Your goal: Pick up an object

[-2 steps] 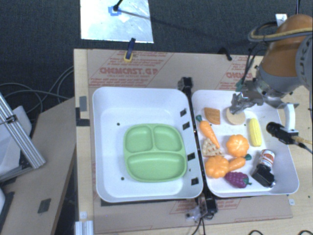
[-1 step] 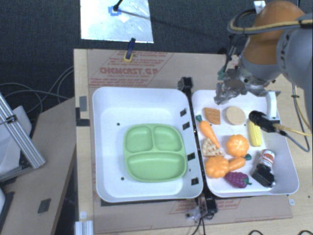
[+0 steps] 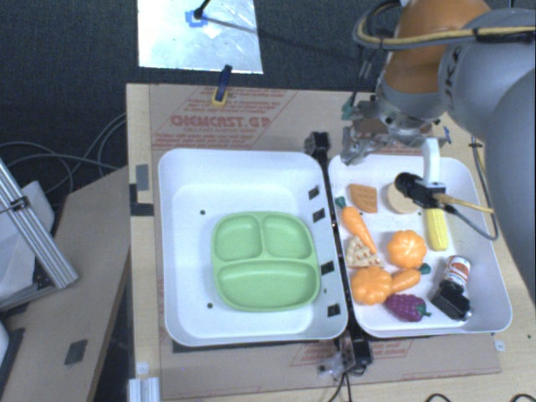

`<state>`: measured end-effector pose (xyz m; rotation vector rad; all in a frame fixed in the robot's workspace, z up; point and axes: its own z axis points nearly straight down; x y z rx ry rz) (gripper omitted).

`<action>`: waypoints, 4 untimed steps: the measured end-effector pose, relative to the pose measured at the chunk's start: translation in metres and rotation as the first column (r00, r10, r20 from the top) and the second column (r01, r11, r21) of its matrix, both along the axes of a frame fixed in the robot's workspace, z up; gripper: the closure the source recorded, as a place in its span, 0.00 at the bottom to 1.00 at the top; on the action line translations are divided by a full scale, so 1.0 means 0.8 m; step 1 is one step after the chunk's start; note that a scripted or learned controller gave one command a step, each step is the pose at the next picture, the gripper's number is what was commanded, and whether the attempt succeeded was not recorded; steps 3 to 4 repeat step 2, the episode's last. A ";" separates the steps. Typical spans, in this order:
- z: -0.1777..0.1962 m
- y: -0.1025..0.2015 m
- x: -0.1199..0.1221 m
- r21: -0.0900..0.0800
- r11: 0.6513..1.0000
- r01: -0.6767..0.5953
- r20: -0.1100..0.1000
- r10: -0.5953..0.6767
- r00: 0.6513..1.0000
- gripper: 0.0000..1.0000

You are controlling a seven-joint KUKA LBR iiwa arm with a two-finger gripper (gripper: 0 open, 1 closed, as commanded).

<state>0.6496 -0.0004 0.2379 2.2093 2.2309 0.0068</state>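
Note:
The right bin (image 3: 494, 304) holds several toy foods. A tan bread slice (image 3: 363, 197) and a carrot (image 3: 355, 222) lie at its far left. Further in are a yellow corn cob (image 3: 436, 228), a wedge of pizza (image 3: 361, 250), two orange fruits (image 3: 406, 247) (image 3: 371, 284) and purple grapes (image 3: 406, 307). A small red and white can (image 3: 456, 269) and a black block (image 3: 450, 301) lie at the near right. My gripper (image 3: 362, 146) hangs over the bin's far left corner, just above the bread slice, with nothing seen in it.
The left bin (image 3: 184, 224) bears a green divided plate (image 3: 266, 260). A black hinge strip (image 3: 328, 224) runs between the two bins. A round beige piece (image 3: 395, 201) lies partly hidden beside the bread. The grey arm (image 3: 494, 65) crosses above the right bin's far right side.

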 end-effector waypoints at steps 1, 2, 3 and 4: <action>-0.028 0.021 0.007 -0.002 1.000 0.004 -0.003 -0.004 1.000 1.00; -0.003 0.030 0.008 -0.001 1.000 0.003 -0.001 -0.003 1.000 1.00; -0.003 0.030 0.008 -0.001 1.000 0.003 -0.001 -0.003 1.000 1.00; -0.003 0.030 0.008 -0.001 1.000 0.003 -0.001 -0.003 1.000 1.00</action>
